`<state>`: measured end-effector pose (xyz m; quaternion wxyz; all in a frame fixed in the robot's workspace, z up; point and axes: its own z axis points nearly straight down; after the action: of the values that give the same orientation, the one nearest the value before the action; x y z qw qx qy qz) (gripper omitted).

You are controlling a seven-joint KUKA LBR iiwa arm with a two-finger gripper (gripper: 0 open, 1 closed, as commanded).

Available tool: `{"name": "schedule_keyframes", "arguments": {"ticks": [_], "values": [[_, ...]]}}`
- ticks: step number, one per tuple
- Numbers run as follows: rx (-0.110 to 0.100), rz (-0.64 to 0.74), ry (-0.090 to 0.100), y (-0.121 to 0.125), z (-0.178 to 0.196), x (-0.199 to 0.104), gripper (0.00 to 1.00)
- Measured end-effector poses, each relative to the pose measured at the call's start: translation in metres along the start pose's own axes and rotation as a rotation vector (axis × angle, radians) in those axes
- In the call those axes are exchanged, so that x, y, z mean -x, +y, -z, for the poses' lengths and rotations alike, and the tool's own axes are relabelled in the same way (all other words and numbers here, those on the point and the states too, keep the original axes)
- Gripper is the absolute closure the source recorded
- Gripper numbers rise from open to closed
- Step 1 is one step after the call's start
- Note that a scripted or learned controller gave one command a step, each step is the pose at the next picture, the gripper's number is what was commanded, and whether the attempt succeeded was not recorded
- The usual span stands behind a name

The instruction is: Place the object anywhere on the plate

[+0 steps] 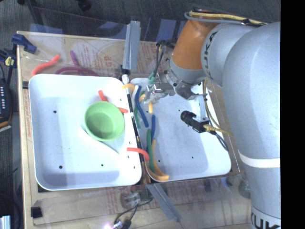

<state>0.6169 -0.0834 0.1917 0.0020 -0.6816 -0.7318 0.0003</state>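
Camera view, green plate (pixel 105 120) in left bin (pixel 47 161), gripper (pixel 153 90) over right bin (grip state unclear)

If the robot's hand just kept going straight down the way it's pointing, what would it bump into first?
Probably the loose strips, blue and yellowish, lying along the left wall of the right bin, just beneath the hand. Depth is hard to judge from this slanted view, so it might meet the bin floor beside them.

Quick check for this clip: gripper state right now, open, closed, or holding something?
Gripper: cannot be told; it sits low at the far left corner of the right bin, among the coloured strips there.
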Motion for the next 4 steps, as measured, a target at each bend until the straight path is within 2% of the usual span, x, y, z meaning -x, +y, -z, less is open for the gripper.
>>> {"name": "schedule_keyframes", "arguments": {"ticks": [1, 2, 3, 4], "values": [[-0.002, 0.284, -0.002, -0.039, 0.018, -0.062, 1.0], [-0.002, 0.283, -0.002, -0.039, 0.018, -0.062, 0.0], [-0.002, 0.49, -0.002, -0.037, 0.0, -0.109, 0.0], [-0.003, 0.492, -0.004, -0.036, 0.01, -0.107, 1.0]]}}
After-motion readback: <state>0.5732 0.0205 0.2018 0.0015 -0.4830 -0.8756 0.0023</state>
